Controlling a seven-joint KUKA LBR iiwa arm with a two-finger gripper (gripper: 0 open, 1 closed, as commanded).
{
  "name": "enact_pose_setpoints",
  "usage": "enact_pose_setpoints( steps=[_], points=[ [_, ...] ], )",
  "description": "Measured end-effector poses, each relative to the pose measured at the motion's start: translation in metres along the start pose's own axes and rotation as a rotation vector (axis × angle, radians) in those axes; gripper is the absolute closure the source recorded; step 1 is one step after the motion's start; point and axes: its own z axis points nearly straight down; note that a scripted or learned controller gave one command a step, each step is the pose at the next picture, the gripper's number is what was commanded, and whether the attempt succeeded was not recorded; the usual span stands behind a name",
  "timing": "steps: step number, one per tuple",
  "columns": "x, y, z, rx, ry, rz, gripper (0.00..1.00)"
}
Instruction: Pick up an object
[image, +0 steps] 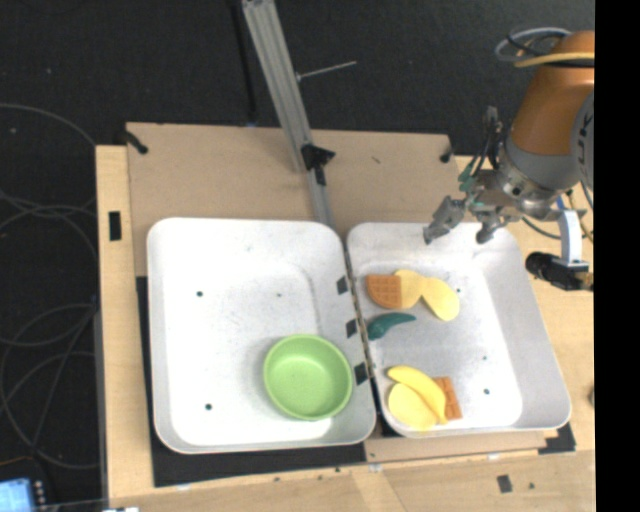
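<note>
My claw (462, 226) hangs spread and empty at upper right of the frame; I judge I'm approaching, next descending onto the orange piece (384, 291).

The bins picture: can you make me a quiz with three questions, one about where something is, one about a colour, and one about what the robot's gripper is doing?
1. Where is the bowl?
A. in the left bin
B. in the right bin
C. on the bench outside the bins

2. What colour is the bowl?
A. red
B. green
C. blue

3. What is the gripper doing?
A. holding the bowl
B. squeezing a yellow piece
C. hanging open over the right bin's far edge, holding nothing

Answers:
1. A, the bowl sits near the front of the left bin.
2. B, it is light green all over.
3. C, its two fingers are spread apart with nothing between them, and the yellow pieces lie nearer the front of the bin.
</note>
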Motion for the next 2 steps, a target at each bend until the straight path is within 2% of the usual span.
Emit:
enact_pose_setpoints(
  steps=[1,2],
  points=[
    [0.0,0.0,0.0,0.0,-0.001,0.0,0.0],
    [-0.013,0.0,0.052,0.004,-0.003,0.005,0.0]
  ],
)
